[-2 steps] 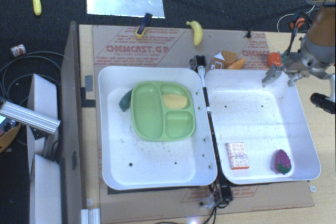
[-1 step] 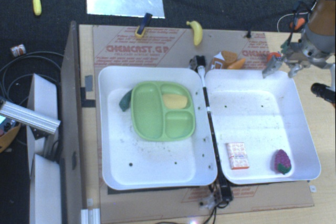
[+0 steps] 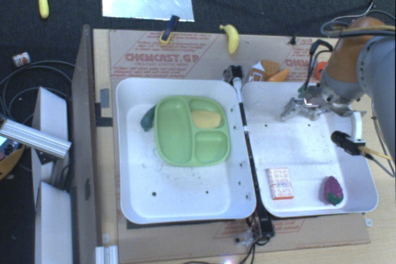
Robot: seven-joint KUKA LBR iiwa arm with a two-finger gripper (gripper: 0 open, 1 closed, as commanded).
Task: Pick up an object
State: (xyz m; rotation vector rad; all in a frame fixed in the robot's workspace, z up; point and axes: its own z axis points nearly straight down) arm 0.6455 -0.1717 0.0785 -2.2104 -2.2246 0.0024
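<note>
A: Item one, left bin: it is holding a green divided plate, with a yellow block sitting in the plate's far right compartment and a dark green piece lying just beside the plate's left rim.

B: Risk there?

A: The dark green piece is lying tight against the rim, so fingers coming down on it are likely to be striking the plate instead. The yellow block is sitting inside raised dividers, which are leaving little room for the jaws.

B: Item two, right bin?

A: It is carrying a small red-and-white carton near the front, and a purple fruit with a green end to the carton's right, close to the front right corner.

B: And the gripper?

A: It is hovering over the far part of the right bin, jaws spread apart and holding nothing. Any of these items could serve as the object; the carton and fruit are lying well apart from the fingertips.

B: What could go wrong?

A: The carton is lying flat, so the fingers may be sliding over it rather than catching an edge. The fruit looks rounded and may be rolling away toward the bin wall, and that corner is crowding the approach.
</note>
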